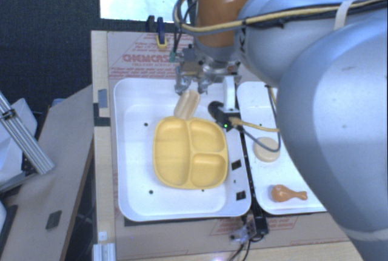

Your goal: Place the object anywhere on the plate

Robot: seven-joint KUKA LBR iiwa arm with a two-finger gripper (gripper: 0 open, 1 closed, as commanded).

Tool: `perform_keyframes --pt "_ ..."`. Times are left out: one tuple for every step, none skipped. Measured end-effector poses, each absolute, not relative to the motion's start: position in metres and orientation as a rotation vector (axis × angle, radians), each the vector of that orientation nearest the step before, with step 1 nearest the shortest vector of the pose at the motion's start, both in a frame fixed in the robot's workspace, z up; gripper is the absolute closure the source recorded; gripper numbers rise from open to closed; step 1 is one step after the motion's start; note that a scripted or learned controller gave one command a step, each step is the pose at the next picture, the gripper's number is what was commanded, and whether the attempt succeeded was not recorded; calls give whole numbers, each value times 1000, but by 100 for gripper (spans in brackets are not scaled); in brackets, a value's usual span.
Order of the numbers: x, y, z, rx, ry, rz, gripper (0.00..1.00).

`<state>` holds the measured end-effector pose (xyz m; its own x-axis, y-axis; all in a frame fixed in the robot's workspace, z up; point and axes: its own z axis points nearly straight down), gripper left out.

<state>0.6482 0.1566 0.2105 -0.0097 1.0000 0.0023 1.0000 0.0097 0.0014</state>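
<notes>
My tool (193,85) hangs over the far edge of the left bin (130,151), its fingers pinching a pale tan, elongated bread-like piece (186,105) that tilts down toward the plate (189,152). That plate is smooth yellow plastic, rounded and split into three compartments; the piece's lower end sits just past its far rim. In the right bin (267,202) lie a flat cream disc (266,149) and a glossy brown drumstick (287,194). White floor rings the plate, widest on its left side.

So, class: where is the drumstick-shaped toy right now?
The drumstick lies in the right bin, near its front edge, just below the round beige piece.
</notes>
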Motion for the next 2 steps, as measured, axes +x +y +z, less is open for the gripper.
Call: perform_keyframes --pt "640 206 232 -2211 -2231 -7 100" --pt "641 203 231 -2216 -2227 -3 0"
